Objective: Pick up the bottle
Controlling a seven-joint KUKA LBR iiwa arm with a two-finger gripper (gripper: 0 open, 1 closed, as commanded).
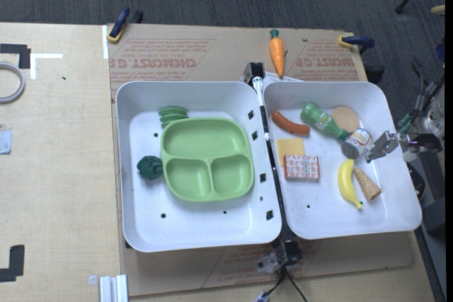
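Observation:
A green bottle [324, 119] lies on its side in the upper middle of the right bin [396, 212], slanting from upper left to lower right. At its lower right end a white-labelled part and a grey round end [352, 148] touch it. My gripper [382, 146] reaches in from the right, low over the bin's right side. It hangs just right of the grey end, apart from the bottle's green body. Nothing shows between it and the bottle.
The right bin also holds a sausage [290, 124], a yellow slice [290, 147], a small red box [301, 167], a banana [346, 184], a cone [367, 184] and a tan disc [346, 116]. The left bin has a green divided plate [207, 159]. A carrot [276, 51] lies behind the bins.

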